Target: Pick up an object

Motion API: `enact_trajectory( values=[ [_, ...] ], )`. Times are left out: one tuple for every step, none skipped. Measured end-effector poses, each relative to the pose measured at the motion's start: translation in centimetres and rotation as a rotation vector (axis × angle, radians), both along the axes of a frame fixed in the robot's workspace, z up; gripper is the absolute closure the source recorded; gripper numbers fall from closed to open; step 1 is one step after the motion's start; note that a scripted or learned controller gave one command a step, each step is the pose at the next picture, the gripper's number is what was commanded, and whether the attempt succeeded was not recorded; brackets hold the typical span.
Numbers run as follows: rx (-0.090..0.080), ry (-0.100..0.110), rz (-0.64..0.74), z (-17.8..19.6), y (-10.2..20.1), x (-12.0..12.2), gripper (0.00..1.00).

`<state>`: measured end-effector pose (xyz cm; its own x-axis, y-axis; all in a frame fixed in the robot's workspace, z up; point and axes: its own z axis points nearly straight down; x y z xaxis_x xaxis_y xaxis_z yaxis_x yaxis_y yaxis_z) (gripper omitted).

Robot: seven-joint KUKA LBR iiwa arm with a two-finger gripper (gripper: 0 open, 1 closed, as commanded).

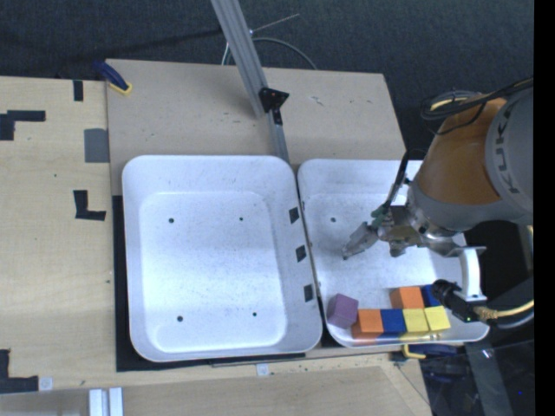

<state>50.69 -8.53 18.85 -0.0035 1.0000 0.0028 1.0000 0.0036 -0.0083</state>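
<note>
- Camera view: the grey arm [486,172] reaches in from the right over the right-hand bin [347,189], and its claw [362,239] hangs above the bare middle of that bin's floor, well apart from the blocks.
- The claw's two fingers [354,246] look slightly spread with nothing between them, so it is open and empty (small and dim at this angle, so this is a judgement).
- The pickable things sit in a cluster along the bin's near edge: a purple block [343,308] at the left end, then an orange block [370,321], a blue block [393,321] and two yellow blocks [427,320], with a second orange block [406,298] just behind them.
- The purple block looks the best target: it stands slightly clear of the row, turned at an angle, with free faces on at least two sides.
- The others are packed touching, side against side, which leaves little room for fingers to slip in.
- To do the step well, the claw would need to shift toward the near edge, line its fingers across the purple block's free faces, and descend straight without nudging the orange neighbour.
- The left-hand bin [208,172] on the tabletop [52,189] plays no part here.
</note>
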Motion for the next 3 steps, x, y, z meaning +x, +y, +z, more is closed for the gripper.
enact_trajectory(
  values=[
    [-0.004,-0.013,-0.003,5.5,-0.9,0.6,0.0],
    [-0.002,-0.007,-0.002,5.9,-0.2,-0.3,0.0],
    [-0.001,0.0,-0.004,0.0,2.2,-2.3,0.0]
  ],
)
